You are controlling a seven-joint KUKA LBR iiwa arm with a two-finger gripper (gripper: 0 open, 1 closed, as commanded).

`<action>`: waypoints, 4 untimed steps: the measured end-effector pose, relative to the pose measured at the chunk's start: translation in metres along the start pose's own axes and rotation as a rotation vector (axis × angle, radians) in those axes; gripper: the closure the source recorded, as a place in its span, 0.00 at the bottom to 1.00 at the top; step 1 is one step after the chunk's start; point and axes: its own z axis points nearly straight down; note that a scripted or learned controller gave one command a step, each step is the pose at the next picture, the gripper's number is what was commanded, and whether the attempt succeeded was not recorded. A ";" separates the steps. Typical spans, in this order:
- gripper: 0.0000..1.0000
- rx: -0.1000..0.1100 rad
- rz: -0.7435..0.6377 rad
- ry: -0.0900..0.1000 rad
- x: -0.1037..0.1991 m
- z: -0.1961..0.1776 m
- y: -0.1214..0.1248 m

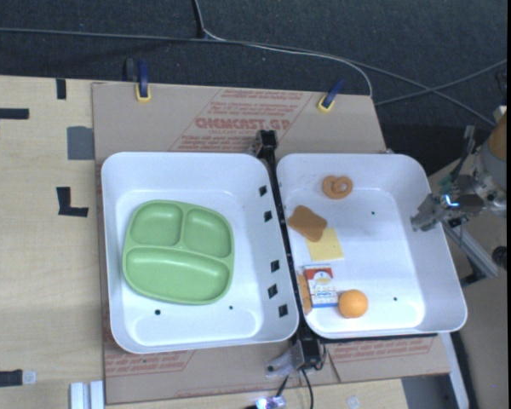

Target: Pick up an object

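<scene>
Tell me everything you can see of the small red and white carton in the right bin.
The carton is a small flat box, white with a red top band and a bluish print, seemingly cardboard. It lies face up near the right bin's front left corner, by the divider between bins. The orange ball sits beside it, close or just touching. The yellow square lies just behind it. The gripper is well away, at the bin's right wall.

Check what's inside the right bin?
Right bin holds a small donut, brown bread-like piece overlapping a yellow slice, a small carton and an orange. The slice's covered corner is hidden.
</scene>
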 end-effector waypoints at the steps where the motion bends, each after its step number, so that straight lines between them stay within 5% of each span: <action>1: 1.00 0.003 -0.005 0.003 0.057 -0.009 0.007; 4: 1.00 0.005 -0.004 0.002 0.203 0.010 0.040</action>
